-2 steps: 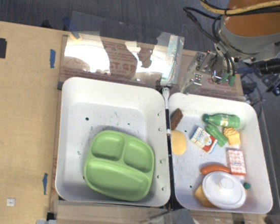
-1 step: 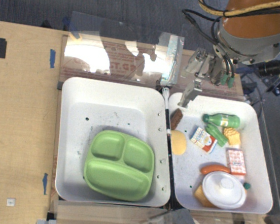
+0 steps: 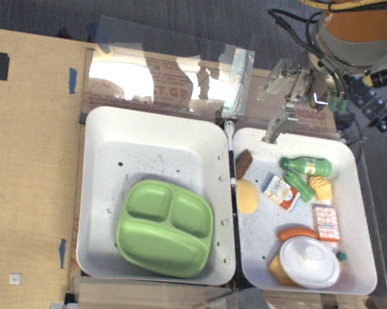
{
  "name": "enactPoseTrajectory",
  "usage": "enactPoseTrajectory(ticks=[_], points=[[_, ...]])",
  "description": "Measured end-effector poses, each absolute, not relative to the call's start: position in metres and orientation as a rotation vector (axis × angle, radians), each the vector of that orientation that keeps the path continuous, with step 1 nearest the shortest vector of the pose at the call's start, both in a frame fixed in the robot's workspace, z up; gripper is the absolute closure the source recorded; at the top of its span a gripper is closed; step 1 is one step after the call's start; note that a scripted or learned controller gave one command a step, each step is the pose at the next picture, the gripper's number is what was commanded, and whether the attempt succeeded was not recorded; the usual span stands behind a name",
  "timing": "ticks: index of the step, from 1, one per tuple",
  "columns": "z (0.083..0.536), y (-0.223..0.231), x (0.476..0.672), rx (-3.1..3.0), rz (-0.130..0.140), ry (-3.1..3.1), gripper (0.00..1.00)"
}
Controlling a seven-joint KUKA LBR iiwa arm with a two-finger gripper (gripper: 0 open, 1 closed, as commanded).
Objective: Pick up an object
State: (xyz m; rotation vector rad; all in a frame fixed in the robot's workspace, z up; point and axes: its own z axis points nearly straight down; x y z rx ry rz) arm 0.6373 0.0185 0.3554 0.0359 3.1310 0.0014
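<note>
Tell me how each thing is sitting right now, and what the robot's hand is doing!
hand: above the right bin's far edge, holding nothing I can see
green divided plate: lying flat in the left bin
green bottle: lying on its side in the right bin
white bowl: at the right bin's near side, resting on other toys
small red-and-white carton: lying flat, right bin
yellow round piece: against the right bin's left wall

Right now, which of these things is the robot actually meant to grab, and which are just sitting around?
For the job (candidates to pick, right bin):
green bottle
small carton
yellow round piece
white lidded bowl
red-and-white packet
end effector, above that bin's far edge

Just lying about:
green divided tray, left bin
clear plastic sheet
</note>
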Motion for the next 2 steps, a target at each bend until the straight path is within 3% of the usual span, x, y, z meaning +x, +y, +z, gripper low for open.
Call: enactPoseTrajectory(ticks=[1,2], points=[[0.240,0.111,0.618,0.189,0.004,3.142,0.00],[0.099,0.166,0.600,0.511,0.010,3.087,0.00]])
